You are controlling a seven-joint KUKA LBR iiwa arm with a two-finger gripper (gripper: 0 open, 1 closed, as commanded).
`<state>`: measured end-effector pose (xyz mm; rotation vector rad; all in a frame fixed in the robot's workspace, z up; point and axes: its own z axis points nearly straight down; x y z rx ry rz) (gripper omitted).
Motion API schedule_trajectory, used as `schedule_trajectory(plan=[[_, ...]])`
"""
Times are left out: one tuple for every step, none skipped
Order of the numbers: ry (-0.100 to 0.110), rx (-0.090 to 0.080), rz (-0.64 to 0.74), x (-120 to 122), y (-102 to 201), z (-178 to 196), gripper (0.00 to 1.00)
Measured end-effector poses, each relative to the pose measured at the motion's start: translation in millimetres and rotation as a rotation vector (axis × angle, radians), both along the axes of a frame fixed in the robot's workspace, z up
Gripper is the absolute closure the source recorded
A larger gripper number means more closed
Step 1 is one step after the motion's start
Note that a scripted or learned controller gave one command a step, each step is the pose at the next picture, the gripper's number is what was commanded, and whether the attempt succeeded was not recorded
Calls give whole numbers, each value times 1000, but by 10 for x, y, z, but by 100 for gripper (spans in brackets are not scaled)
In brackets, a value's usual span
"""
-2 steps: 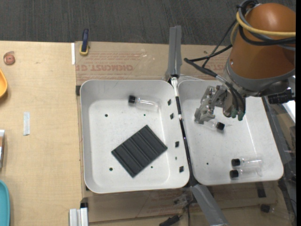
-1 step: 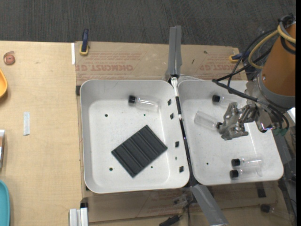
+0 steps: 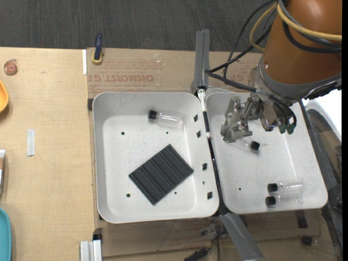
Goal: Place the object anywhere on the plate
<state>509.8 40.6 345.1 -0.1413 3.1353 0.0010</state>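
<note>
The small black piece (image 3: 253, 145), probably the object to be moved, lies loose in the right bin (image 3: 304, 200) just beside the gripper (image 3: 235, 130); I cannot tell how the gripper's jaws stand. Nothing sits on the dark ribbed plate (image 3: 161, 174) in the left bin (image 3: 103, 162), so the job looks barely begun. The divider wall between the bins must be crossed, and the plate has open floor around it.

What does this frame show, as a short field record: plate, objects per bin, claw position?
plate: dark ridged rectangle, lying flat in the left bin, turned at an angle
left bin object: one clear vial with black cap, near the far wall, apart from the plate
right bin objects: two clear vials with black caps near the front corner of the right bin; a small black piece
claw: over the right bin's far left area
</note>
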Motion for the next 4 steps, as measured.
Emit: schedule_trajectory(plan=[[3, 0, 9, 178, 827, -918, 100], [-1, 0, 160, -89, 192, -231, 100], [2, 0, 387, 270, 472, -1036, 100], [-2, 0, 822, 23, 297, -208, 100]])
